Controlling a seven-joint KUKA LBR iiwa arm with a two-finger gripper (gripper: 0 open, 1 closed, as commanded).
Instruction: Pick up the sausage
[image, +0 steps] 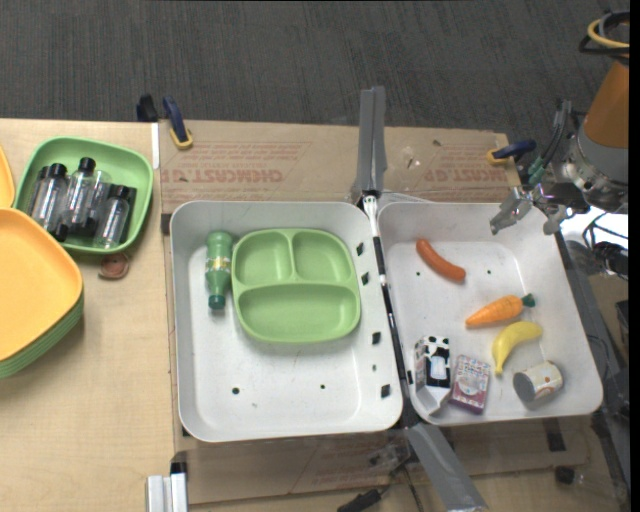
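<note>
The sausage (440, 259) is a short orange-red link lying slantwise on the floor of the right bin (560, 290), in its upper left part. My gripper (527, 212) hangs over the bin's upper right corner, well to the right of the sausage and apart from it. Its fingers (505, 217) are spread open with nothing between them.
In the right bin lie a carrot (497, 311), a banana (512, 343), a small cup (538, 382), a pink packet (470, 385) and a black-and-white carton (435, 362). The left bin (200, 390) holds a green divided plate (296, 285) and a green bottle (218, 268).
</note>
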